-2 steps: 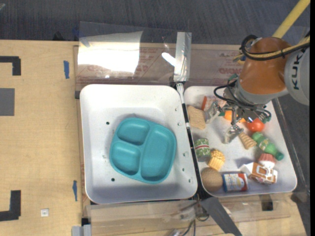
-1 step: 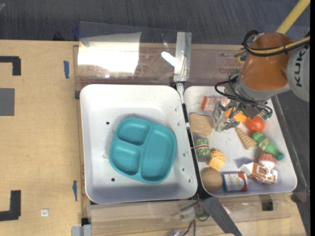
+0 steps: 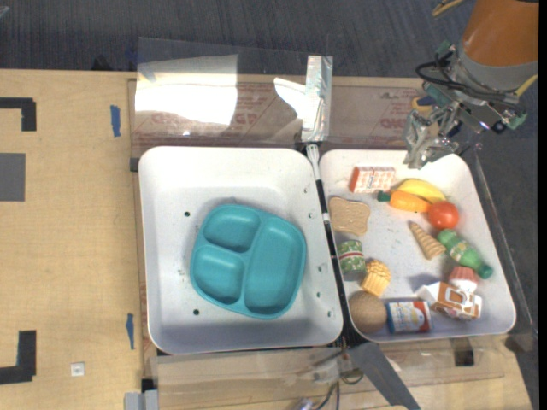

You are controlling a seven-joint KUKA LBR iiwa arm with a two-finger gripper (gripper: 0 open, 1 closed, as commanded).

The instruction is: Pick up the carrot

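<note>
While the gripper (image 3: 425, 149) hangs over the far rim of the right bin (image 3: 494, 254), we cannot tell its state. We see the carrot (image 3: 400, 201) lying inside that bin, near its far edge, touching a banana (image 3: 423, 189) and close to a small carton (image 3: 373, 178). Left of this bin sits another bin (image 3: 162, 229) holding a teal tray (image 3: 248, 260). Both rest on a tan bench (image 3: 60, 229); dark carpet (image 3: 214, 7) lies beyond.
</note>
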